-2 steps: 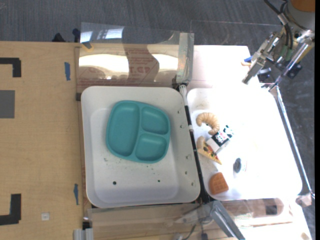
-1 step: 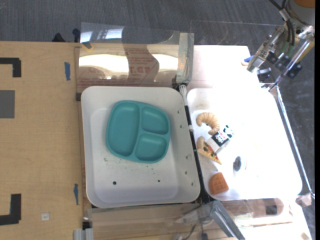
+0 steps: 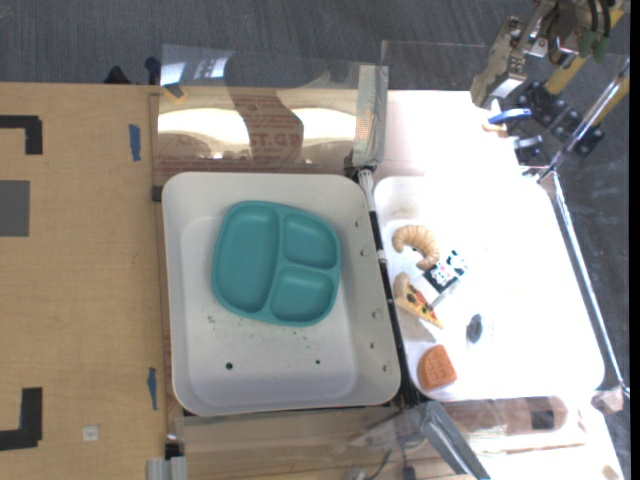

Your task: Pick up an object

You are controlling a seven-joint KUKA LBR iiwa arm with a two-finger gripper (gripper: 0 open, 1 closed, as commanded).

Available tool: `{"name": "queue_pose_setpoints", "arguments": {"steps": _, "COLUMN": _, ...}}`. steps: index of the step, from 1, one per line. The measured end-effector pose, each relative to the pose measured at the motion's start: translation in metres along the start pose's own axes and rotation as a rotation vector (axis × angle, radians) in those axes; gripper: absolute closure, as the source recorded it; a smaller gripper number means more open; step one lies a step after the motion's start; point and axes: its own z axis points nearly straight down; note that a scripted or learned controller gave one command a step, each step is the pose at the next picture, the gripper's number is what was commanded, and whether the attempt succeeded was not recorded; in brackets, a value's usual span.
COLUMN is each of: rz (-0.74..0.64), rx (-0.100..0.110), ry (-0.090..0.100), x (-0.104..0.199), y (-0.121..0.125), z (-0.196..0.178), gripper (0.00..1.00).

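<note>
Currently, the gripper hangs above the right bin's far corner. Finger spacing cannot be determined. A croissant lies in that bin.

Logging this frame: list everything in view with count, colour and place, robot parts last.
Bins: two, white; left bin, right bin.
Divided plate: one, teal, in left bin.
Croissant: one, tan, right bin, upper left.
Small block: one, black, white and teal, just below the croissant.
Pizza slice: one, yellow and red, right bin's left side.
Round cookie-like piece: one, orange, right bin's lower left.
Small dark object: one, grey, right bin.
Gripper: one, above the right bin's far corner; finger state unclear.
</note>
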Motion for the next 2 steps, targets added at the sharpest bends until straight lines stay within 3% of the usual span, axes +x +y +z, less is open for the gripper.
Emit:
{"name": "queue_pose_setpoints", "arguments": {"steps": 1, "rz": 0.140, "rx": 0.005, "ry": 0.017, "x": 0.015, "y": 0.072, "z": 0.046, "gripper": 1.00}}
{"name": "queue_pose_setpoints", "arguments": {"steps": 2, "rz": 0.014, "rx": -0.001, "ry": 0.005, "x": 0.027, "y": 0.140, "z": -0.015, "gripper": 1.00}}
